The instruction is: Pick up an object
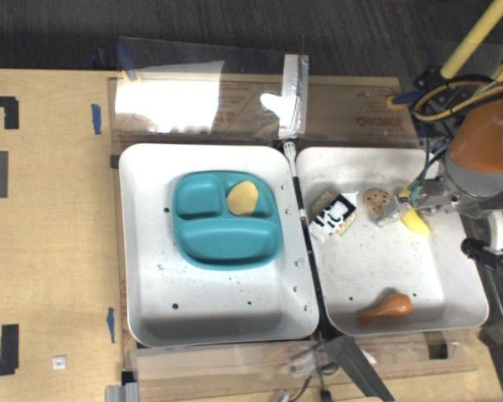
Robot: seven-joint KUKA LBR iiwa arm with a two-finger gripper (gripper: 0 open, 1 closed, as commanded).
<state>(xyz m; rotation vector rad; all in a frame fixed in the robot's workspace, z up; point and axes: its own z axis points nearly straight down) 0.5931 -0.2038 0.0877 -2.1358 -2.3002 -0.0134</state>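
Camera view: the arm [484, 153] is reaching in over the right bin [453, 308], and the gripper [412, 201] is sitting at that bin's upper right. Can't tell from this angle what it is doing.

A yellow piece [415, 221] is lying right at the gripper, a cookie [375, 199] just left of it, and a black-and-white card [333, 214] further left. A chicken drumstick [387, 306] is resting near the bin's front wall.

The left bin [151, 308] is holding a teal tray [226, 220] with a yellow potato [242, 198] in its top-right compartment.

Risk: yellow piece and cookie are crowding each other, so a close could be catching an edge and slipping.
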